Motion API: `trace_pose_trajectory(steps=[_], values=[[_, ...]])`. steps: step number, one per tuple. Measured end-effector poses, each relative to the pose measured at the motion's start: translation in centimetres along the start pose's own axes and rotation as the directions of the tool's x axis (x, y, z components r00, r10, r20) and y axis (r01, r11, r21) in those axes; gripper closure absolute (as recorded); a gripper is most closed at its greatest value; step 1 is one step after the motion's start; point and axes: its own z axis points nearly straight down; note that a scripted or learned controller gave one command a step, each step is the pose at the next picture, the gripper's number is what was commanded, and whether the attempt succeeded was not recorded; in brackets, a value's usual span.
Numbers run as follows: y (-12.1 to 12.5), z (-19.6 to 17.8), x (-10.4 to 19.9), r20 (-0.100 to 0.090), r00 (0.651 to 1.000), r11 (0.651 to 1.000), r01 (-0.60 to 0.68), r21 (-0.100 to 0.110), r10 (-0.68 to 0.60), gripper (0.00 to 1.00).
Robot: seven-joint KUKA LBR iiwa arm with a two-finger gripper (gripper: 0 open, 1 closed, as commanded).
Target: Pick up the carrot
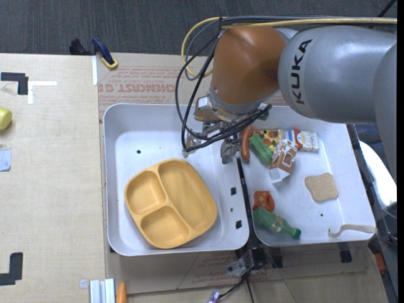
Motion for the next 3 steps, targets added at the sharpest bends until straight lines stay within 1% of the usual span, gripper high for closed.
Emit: trace_pose_trajectory(steps=[1, 2, 3], values=[[9.4, 4.2, -0.3, -0.002, 1.000, 1.000, 0.001, -0.002, -0.001, 0.00], [16.9, 4.1, -4.0, -0.015, 0.988, 0.988, 0.156, -0.002, -0.156, 0.00], [16.7, 3.7, -2.9, -0.040, 0.988, 0.989, 0.149, -0.016, -0.149, 1.00]])
